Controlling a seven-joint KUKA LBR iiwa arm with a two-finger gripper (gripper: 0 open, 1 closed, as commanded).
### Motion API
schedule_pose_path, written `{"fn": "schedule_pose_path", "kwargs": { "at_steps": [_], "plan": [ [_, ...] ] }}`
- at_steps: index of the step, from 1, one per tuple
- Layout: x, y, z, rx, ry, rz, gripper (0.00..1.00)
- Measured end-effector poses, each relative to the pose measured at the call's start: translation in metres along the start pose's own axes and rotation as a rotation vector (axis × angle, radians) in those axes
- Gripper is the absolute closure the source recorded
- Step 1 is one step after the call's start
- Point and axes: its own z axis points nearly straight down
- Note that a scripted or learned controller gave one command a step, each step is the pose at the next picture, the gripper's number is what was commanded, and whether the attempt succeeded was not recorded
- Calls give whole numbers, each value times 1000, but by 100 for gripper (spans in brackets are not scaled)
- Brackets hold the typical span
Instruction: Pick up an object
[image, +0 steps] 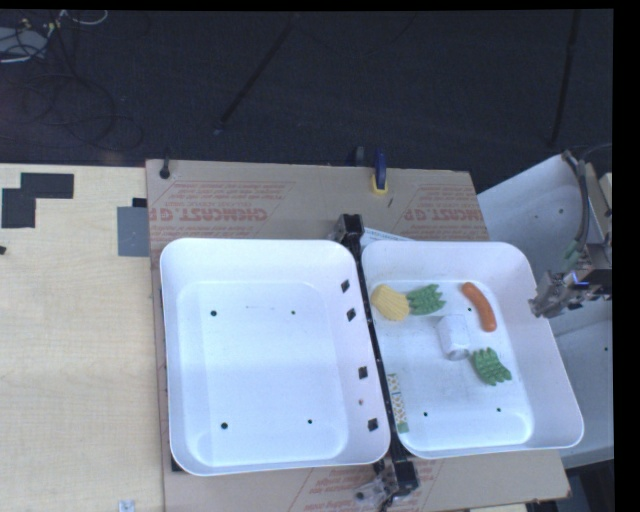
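gripper (556, 297) outside right bin's (545, 275) rim (right edge), objects clustered mid-bin

Yellow corn (391, 302), orange sausage (479, 306), white cylinder (454, 336) lie apart.

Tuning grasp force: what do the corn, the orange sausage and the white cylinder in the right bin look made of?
Corn: likely molded plastic toy, matte yellow with a bumpy look. Orange sausage: probably smooth plastic or rubber, uniform colour, slight sheen. White cylinder: unclear at this resolution; smooth, plain white, could be plastic or paper. All lie loose in the right bin, itself glossy white, apparently plastic.
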Motion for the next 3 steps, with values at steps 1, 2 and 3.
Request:
{"fn": "schedule_pose_path", "kwargs": {
  "at_steps": [1,2,3],
  "plan": [
    [43,18,3,12,4,-3,100],
    [-59,-26,82,22,3,12,100],
    [0,-20,26,8,4,-4,100]
  ]
}}
